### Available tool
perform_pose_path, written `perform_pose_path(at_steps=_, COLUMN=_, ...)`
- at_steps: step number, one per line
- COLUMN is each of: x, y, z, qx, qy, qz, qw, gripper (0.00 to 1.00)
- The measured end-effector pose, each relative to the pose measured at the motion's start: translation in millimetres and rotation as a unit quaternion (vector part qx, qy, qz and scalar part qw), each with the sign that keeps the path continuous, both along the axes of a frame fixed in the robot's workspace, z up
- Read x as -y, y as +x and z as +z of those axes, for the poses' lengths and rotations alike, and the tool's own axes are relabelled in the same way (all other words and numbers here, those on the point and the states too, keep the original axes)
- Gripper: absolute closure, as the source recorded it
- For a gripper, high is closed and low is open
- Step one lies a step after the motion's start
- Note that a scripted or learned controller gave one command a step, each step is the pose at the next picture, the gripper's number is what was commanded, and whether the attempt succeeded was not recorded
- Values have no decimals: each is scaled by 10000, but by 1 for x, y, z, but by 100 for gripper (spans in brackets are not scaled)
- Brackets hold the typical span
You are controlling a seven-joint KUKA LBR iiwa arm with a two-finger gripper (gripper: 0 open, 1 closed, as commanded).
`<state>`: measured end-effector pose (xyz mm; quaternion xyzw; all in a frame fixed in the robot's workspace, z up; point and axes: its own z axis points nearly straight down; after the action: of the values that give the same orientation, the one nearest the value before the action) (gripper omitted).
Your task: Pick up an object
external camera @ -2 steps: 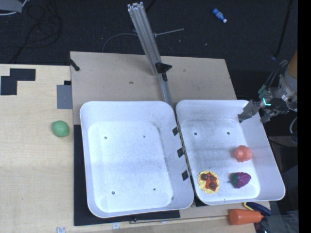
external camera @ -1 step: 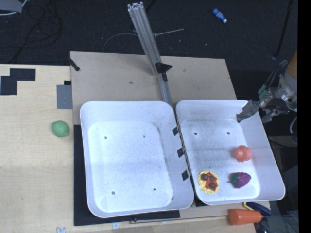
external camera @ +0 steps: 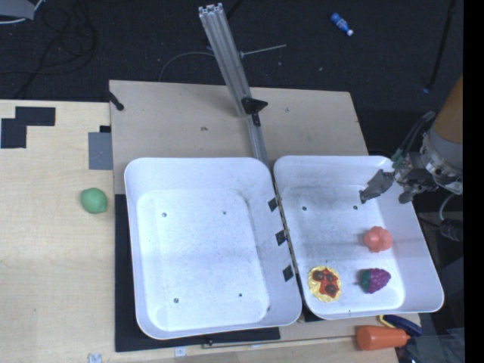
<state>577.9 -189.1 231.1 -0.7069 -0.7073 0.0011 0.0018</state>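
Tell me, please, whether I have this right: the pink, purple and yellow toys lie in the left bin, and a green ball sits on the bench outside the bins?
Not quite. In the camera view the pink toy, purple toy and yellow toy lie in the right bin. The green ball does sit on the bench.

Light fell evenly from above and was fairly bright on the two white bins (external camera: 200,248), whose floors looked washed out near the rims. The left bin's floor carried a soft grey shadow across its lower half. The dark floor (external camera: 151,29) behind stayed dim and grainy. The whole picture was slightly soft, with blurred edges on small things.
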Motion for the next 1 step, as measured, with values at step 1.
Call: perform_pose_path(at_steps=1, x=0, y=9, z=-52, qx=-4, qy=1, qz=1, qw=10000, gripper=0)
